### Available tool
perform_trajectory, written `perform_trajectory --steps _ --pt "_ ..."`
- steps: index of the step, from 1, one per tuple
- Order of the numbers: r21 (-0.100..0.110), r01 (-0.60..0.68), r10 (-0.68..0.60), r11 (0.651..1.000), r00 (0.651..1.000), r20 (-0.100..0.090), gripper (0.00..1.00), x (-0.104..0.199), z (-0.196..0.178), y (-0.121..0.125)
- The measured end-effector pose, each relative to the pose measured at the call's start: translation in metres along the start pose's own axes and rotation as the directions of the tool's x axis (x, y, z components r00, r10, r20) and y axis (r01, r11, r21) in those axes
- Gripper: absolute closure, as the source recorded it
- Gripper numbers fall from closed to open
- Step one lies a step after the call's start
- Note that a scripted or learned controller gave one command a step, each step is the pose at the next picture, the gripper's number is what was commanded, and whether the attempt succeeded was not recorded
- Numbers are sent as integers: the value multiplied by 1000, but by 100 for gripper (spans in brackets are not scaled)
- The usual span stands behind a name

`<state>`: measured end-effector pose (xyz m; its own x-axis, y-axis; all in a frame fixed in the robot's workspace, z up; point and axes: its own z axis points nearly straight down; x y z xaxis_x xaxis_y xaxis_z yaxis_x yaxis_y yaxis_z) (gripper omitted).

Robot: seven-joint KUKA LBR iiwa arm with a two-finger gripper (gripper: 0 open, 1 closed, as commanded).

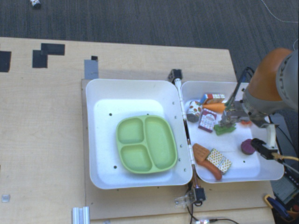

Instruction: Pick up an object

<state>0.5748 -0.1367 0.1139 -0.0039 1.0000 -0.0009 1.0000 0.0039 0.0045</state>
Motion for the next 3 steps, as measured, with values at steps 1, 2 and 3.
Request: perform_trajectory --steps 1,2,3 --pt "-1 0 0 1000 1000 1 100 -70 28 67" --pt "0 1 -1 1000 1000 0 100 -69 28 95" --pt "5 4 -4 1000 1000 -12 0 -64 29 95"
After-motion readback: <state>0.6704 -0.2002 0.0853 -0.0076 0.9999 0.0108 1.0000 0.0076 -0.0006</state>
